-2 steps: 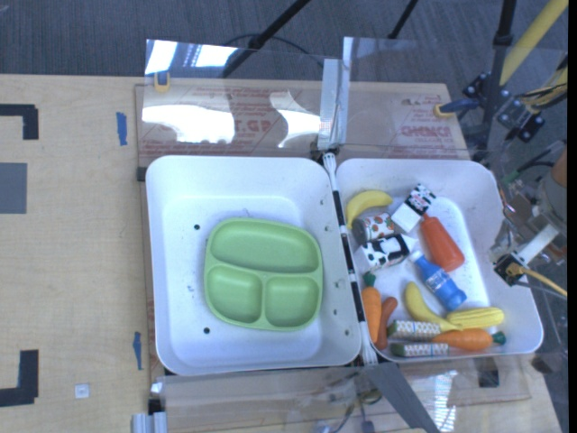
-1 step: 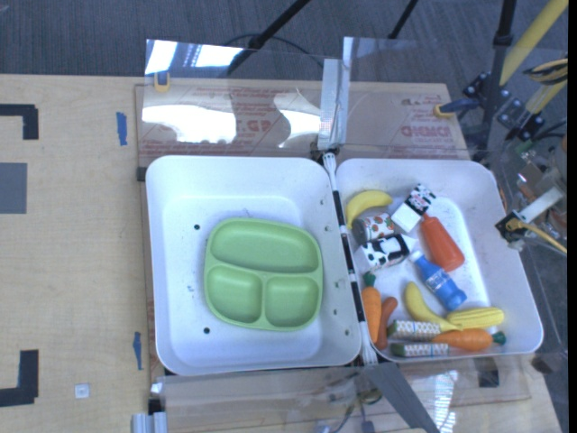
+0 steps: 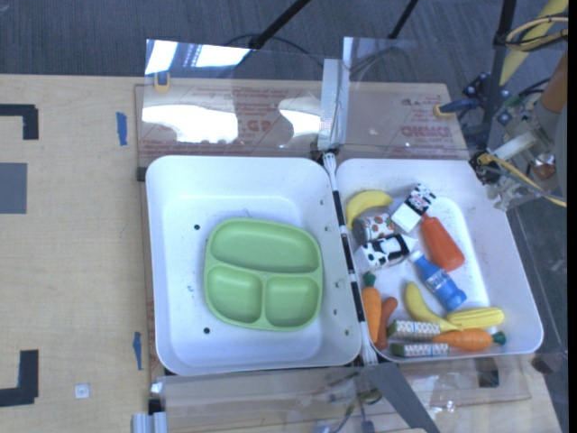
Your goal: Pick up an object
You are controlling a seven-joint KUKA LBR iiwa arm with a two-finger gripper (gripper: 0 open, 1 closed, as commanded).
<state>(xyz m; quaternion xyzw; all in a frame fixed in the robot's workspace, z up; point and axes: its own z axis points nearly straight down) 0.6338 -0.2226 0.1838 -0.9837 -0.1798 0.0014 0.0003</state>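
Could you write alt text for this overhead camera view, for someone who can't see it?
Two shallow white bins sit side by side: the left bin holds a green three-compartment plastic plate, and the right bin holds a jumble of toy food, including a yellow banana and orange carrots.

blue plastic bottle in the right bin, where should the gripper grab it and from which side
Probably best across the middle of the small blue plastic bottle, coming straight down from above. It lies flat and slanted, white cap up-left, so the fingers should close across its narrow width. An orange-red rounded toy crowds the cap end.
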